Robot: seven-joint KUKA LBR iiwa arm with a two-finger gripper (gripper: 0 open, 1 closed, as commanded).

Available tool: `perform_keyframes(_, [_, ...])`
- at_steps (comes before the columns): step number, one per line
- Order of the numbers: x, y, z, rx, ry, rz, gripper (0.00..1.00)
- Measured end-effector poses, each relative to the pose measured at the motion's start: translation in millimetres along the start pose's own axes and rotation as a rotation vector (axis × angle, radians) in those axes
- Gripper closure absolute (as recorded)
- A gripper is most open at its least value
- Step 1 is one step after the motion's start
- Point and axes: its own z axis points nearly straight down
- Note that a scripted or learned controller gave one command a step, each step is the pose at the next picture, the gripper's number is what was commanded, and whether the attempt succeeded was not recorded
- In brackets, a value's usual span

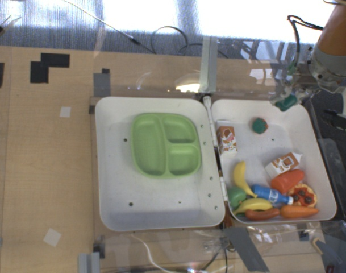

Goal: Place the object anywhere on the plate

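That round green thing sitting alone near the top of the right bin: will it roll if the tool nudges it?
Probably. The green ball looks round, so a nudge likely rolls it. It sits apart on bare bin floor, nothing stopping it.

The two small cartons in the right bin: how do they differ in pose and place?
The brown carton stands apart by the bin's left wall, long side running up the view; the white-topped carton sits tilted, touching the food pile by the red pepper. The first looks mostly brown, the second mostly white. Both are small printed packs in the right bin.
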Motion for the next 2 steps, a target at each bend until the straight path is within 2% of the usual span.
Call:
perform_keyframes(1, [35.3,-6.5,-203.8,-0.013,-0.002,-0.159,1.0])
perform_keyframes(2, [-20.4,-10.5,-264.7,-0.006,-0.003,-0.459,1.0])
